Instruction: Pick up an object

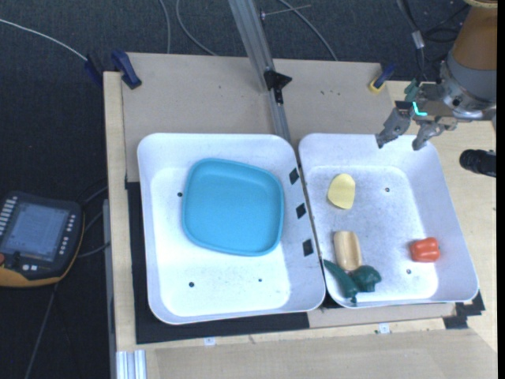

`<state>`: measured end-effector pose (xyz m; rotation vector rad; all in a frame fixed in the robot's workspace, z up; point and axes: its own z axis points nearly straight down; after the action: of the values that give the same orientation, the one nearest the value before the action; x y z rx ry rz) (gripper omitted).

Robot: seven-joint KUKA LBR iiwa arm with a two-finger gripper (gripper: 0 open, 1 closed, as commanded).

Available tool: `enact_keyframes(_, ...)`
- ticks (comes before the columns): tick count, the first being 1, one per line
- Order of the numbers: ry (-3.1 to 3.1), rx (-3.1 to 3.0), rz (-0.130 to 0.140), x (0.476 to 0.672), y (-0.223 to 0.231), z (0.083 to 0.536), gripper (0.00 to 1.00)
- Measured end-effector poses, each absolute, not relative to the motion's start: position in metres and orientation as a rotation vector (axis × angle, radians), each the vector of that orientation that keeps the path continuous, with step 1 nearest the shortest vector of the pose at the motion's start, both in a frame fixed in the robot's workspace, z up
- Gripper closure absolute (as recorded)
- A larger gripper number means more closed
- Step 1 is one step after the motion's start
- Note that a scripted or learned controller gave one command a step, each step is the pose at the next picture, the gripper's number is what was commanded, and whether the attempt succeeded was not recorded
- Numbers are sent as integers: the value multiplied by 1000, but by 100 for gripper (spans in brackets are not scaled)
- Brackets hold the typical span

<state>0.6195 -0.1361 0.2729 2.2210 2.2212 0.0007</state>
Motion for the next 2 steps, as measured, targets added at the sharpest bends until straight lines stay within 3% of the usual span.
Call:
enact_keyframes(1,2221,2221,1,620,-136,273,0)
enact_keyframes(2,2224,2223,-4,626,-131,214,0)
